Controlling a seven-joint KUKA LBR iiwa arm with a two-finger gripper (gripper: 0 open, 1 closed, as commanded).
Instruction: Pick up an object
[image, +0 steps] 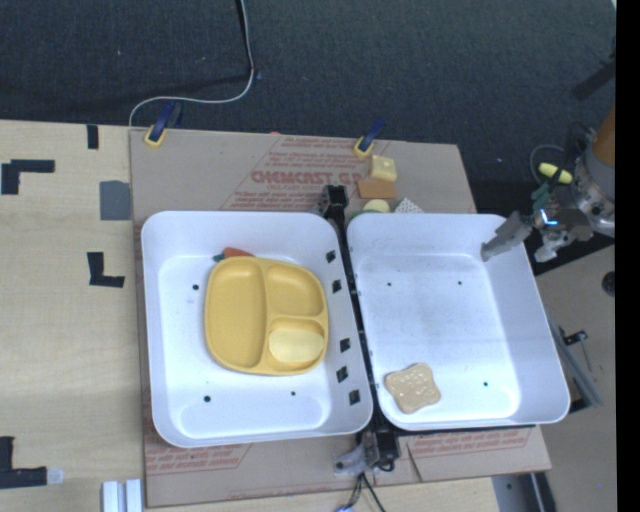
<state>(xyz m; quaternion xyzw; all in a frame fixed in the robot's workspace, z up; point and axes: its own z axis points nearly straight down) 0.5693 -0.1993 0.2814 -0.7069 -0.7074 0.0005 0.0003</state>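
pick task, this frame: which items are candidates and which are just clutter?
Candidates, in the bins:
yellow divided plate, left bin
tan waffle-shaped piece, right bin
tool, at the right bin's far right corner

Clutter, behind the bins:
small blocks
blue-and-yellow clamps
white cable

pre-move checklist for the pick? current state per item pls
1. Target in view: ok. A tan waffle-shaped piece lies flat near the front of the right bin, apart from the walls.
2. Other candidate: ok. A yellow divided plate sits in the left bin, with a pale yellow item in one compartment.
3. Gripper position: not ok. The gripper is at the right bin's far right rim, not above either object.
4. Gripper load: ok. Nothing shows between its fingers.
5. Finger opening: cannot tell.
6. Clutter: cannot tell. A red-orange sliver pokes out from behind the plate; small blocks lie outside the bins.
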